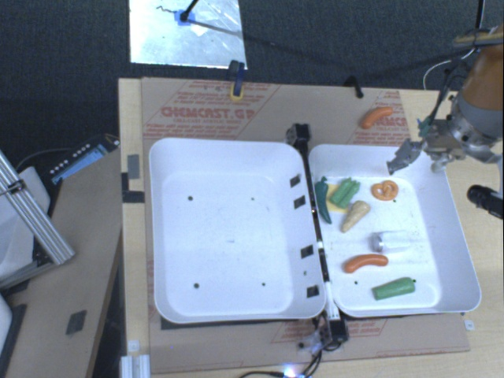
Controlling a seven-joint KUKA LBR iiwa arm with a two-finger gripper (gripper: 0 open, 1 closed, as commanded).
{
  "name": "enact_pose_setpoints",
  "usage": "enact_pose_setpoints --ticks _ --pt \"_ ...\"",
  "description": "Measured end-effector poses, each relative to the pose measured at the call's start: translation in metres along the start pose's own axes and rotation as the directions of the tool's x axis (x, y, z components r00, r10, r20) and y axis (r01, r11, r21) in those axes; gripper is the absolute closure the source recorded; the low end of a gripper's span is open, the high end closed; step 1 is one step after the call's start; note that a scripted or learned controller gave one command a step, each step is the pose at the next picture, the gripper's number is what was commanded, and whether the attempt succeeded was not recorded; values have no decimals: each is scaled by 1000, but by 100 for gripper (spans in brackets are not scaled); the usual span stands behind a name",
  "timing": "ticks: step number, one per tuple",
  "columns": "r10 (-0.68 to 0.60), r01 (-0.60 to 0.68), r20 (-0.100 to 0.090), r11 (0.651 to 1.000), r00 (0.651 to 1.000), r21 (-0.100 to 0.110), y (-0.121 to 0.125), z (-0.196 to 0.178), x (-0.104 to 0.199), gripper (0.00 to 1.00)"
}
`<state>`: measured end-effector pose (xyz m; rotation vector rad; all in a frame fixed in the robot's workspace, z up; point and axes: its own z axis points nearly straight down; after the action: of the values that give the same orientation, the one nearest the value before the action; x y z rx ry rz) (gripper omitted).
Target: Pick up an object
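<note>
Camera view: your pincer (403, 157) hangs over the right bin's (457, 227) far rim; whether it's parted or gripping anything, you cannot tell. Just below it lies the orange pretzel (385, 190), with green pepper (344, 192), sausage (365, 263) and cucumber (394, 287) nearer you.

Robotics lab or test cell, not home. Worktop (134, 235) is plain wood board on dark carpet-like floor (63, 53). Printed cardboard sheet (205, 110) lies under two white bins (228, 227), held by yellow-blue clamp (236, 81) at far edge. Aluminium frame rail (27, 211) stands at left beside grey keypad box (79, 157). Shiny metal plate (185, 22) lies beyond worktop. Loose cables (441, 73) run near grey robot arm (476, 113) at right. Toy plastic food (366, 262) sits in right bin.
</note>
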<state>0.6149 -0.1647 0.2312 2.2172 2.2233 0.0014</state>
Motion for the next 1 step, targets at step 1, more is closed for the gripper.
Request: enact_pose_setpoints --ticks 1 --pt "-5 5 -2 1000 1000 3 -12 43 63 0"
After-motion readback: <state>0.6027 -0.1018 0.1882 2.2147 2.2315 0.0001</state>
